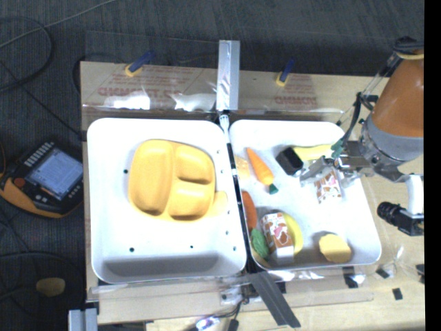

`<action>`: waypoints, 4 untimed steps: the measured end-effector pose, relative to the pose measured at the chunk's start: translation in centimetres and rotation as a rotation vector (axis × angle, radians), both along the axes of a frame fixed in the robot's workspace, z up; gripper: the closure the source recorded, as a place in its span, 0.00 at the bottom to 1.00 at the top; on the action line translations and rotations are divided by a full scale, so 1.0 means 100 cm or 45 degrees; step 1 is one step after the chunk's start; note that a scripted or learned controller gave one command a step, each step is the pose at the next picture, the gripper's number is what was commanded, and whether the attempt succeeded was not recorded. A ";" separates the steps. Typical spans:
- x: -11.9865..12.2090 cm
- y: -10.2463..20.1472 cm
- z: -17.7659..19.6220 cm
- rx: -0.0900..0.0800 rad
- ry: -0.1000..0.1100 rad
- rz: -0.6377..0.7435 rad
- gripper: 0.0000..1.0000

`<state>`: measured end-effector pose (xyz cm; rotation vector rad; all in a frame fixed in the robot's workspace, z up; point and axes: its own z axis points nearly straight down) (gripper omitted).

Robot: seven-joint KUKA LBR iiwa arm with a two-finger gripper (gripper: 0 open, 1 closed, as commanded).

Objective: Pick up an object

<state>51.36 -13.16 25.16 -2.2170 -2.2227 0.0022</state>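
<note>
Small red-and-white packet (pixel 329 185) lay in the right bin (pixel 365 254), just under the jaws (pixel 324 171), near the black block (pixel 289 160). Couldn't tell if the jaws were open or held anything. Best bet: drop straight down, centre on packet, close fully, lift slow, avoid the carrot (pixel 260 165).

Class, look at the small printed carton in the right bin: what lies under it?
The carton rests on a yellow banana-like piece, with something green at its left. The bin floor directly beneath is covered, so anything else there stays hidden.
</note>
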 end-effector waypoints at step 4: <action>0.047 0.062 -0.063 -0.005 0.000 -0.135 1.00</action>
